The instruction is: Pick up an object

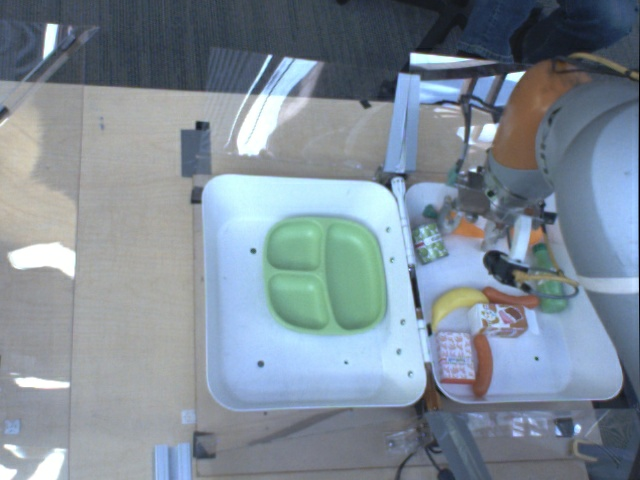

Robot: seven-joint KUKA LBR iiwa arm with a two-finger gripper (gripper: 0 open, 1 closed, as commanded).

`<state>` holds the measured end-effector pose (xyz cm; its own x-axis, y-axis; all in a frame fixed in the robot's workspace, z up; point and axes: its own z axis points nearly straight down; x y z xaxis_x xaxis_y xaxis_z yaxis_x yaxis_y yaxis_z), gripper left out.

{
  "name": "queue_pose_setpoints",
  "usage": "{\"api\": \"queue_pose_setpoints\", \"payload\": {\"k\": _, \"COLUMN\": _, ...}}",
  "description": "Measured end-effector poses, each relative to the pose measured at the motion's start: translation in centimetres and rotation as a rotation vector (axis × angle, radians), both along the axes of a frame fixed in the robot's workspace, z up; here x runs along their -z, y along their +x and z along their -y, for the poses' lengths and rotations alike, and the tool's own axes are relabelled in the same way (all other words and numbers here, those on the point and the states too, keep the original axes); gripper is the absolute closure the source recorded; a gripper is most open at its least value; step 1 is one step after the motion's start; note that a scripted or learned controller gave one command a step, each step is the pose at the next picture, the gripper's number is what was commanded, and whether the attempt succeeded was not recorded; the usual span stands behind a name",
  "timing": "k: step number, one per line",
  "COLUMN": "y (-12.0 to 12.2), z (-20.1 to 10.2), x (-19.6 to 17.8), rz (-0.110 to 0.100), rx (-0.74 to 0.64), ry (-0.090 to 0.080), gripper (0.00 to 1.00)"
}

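My gripper (480, 211) hangs low over the far end of the right bin (590, 368), under the grey wrist with its orange band. Just beside it lie an orange piece (464, 229) and a small green-labelled can (430, 241). Nearer the front are a banana (455, 304), a white and brown carton (500, 319), a red chilli (512, 296), a green item (551, 299), a red and white packet (455, 356) and a sausage (485, 361). I see nothing between the fingers.
The left bin (235, 368) holds a green divided plate (327, 273). A metal divider (413, 288) separates the two bins. The arm's big grey body covers the right bin's far right side.
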<state>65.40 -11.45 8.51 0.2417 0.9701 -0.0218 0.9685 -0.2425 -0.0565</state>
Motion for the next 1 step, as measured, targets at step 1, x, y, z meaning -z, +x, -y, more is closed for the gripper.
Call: {"api": "queue_pose_setpoints", "payload": {"k": 1, "y": -0.08, "z": -1.79, "x": -0.01, "rz": 0.044, "rx": 0.019, "ry": -0.001, "gripper": 0.0}}
